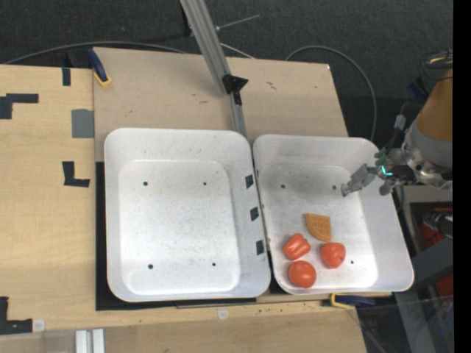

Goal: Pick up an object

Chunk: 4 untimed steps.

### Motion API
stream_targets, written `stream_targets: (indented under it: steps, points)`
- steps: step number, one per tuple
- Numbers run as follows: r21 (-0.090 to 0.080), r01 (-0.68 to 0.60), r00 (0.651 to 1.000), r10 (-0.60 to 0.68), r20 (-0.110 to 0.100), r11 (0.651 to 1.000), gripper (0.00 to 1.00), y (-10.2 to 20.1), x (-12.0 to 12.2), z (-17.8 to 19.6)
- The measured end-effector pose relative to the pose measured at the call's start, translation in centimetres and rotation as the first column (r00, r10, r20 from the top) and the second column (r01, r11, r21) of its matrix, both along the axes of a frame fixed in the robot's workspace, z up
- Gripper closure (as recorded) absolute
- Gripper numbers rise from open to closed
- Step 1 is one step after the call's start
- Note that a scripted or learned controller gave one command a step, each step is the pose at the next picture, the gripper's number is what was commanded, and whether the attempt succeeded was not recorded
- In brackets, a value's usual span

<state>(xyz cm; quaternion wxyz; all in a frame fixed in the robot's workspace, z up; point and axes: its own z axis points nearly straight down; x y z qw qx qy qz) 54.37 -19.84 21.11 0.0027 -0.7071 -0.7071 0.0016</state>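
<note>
The right bin (294, 160) holds three red tomato-like objects near its front: one (296, 246), a second (333, 254) and a third (302, 273). An orange-brown wedge, like a piece of bread or biscuit (319, 226), lies just behind them. My gripper (371, 180) hangs over the right bin's right side, above and to the right of the objects. Its fingers stand apart, with one fingertip (352, 183) pointing left, and nothing is between them.
The left bin (176, 212) sits beside the right one on a wooden bench. A slanted metal pole (210, 43) rises behind the bins. Cables run over the dark floor at the back. Blue-and-yellow clamps (99, 68) hold the board.
</note>
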Motion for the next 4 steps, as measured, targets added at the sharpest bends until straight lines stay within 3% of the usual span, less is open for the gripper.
stream_targets:
  steps: [1,3,4]
  points:
    - [-0.001,-0.002,1.0,0.002,0.005,1.0,0.0,0.0,0.1,0.3]
    - [0.0,-0.001,1.0,0.001,-0.002,1.0,0.0,0.5,-0.8,-10.3]
    - [-0.003,-0.001,1.0,0.001,0.018,1.0,0.0,0.5,-0.3,-11.8]
